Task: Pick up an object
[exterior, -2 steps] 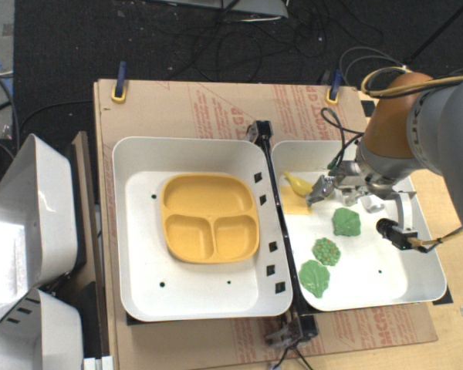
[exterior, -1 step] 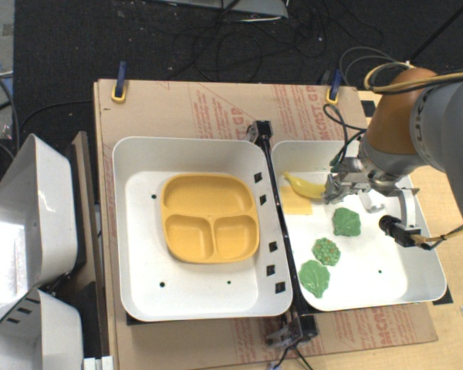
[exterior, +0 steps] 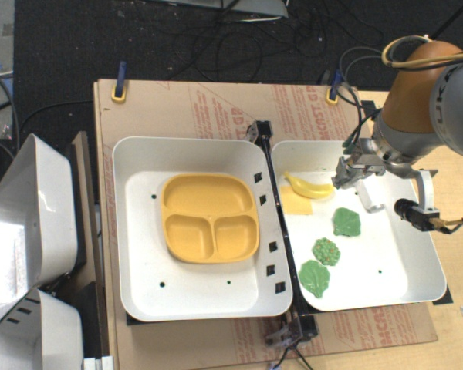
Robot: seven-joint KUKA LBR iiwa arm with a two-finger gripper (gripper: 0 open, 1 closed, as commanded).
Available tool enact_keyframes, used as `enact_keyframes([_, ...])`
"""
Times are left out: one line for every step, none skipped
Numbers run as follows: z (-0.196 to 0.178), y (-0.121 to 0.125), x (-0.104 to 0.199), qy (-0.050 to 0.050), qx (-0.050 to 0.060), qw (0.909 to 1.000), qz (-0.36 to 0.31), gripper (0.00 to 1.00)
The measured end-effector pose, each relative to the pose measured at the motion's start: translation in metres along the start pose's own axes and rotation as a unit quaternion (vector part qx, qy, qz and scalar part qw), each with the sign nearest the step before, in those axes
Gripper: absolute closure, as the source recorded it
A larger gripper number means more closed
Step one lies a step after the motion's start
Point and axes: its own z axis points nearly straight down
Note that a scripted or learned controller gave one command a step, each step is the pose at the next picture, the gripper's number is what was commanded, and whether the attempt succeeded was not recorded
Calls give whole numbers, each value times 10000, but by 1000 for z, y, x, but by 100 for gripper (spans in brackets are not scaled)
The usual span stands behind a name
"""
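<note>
White bins (exterior: pixel 131 206) sit on brown board (exterior: pixel 216 106), cables (exterior: pixel 216 37) behind.

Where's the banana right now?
The banana lies in the right bin, near its upper-left corner, resting partly on a pale yellow slice, with the gripper just to its right.

- dark speckled floor (exterior: pixel 54 37) all around, cables (exterior: pixel 216 45) snaking across it at 12 o'clock
- brown cardboard sheet (exterior: pixel 216 106) covers the bench, yellow clamps (exterior: pixel 119 91) at its far corners
</note>
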Motion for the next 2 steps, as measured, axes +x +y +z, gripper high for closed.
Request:
enact_keyframes([-46, -1, -7, -1, 10, 10000, 14, 100])
enact_keyframes([-75, 0, -8, 1, 16, 10000, 1, 100])
